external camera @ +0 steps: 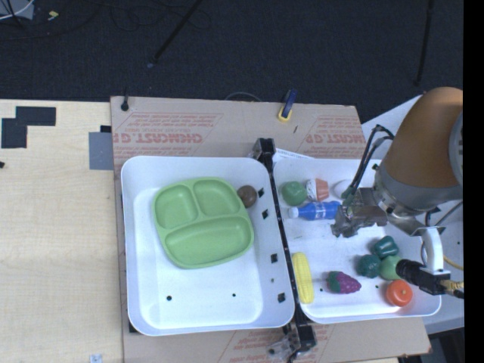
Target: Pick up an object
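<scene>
My gripper (346, 225) hangs low in the right bin (333, 312) | finger state: cannot tell | blue bottle (315, 212) just left of it | teal objects (376, 255) to its lower right

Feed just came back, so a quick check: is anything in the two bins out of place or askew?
One oddity: a small brown ball sits alone in the left white bin, against the rim of the green three-compartment tray, which lies slightly askew. The other toys lie in the right white bin. Nothing looks spilled or broken.
</scene>
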Motion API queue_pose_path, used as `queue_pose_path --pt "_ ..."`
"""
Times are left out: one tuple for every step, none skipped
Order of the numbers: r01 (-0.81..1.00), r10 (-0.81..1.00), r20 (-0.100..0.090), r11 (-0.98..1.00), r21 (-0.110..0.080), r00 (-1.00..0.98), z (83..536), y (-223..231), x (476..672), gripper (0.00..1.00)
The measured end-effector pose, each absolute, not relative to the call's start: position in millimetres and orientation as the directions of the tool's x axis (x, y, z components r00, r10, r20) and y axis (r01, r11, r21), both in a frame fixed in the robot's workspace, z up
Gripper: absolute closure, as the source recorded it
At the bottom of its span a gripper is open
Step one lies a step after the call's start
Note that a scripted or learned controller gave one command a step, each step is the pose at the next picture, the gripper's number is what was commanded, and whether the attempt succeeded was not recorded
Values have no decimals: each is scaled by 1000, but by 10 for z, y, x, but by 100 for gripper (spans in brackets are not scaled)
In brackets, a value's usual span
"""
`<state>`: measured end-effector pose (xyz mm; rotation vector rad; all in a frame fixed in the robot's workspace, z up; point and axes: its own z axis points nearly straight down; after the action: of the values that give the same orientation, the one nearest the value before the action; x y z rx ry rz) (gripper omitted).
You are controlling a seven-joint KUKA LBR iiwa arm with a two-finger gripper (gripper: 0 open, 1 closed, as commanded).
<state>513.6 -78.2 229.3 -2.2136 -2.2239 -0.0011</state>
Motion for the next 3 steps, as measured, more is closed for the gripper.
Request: queue_pose_path --pt "1000 1000 3 5 -4 -5 2338 -196 4946 100" --pt "1000 1000 1 1 -4 -1 2258 -105 4923 100" --pt "1000 1000 1 1 -3 -1 2309 7 5001 100"
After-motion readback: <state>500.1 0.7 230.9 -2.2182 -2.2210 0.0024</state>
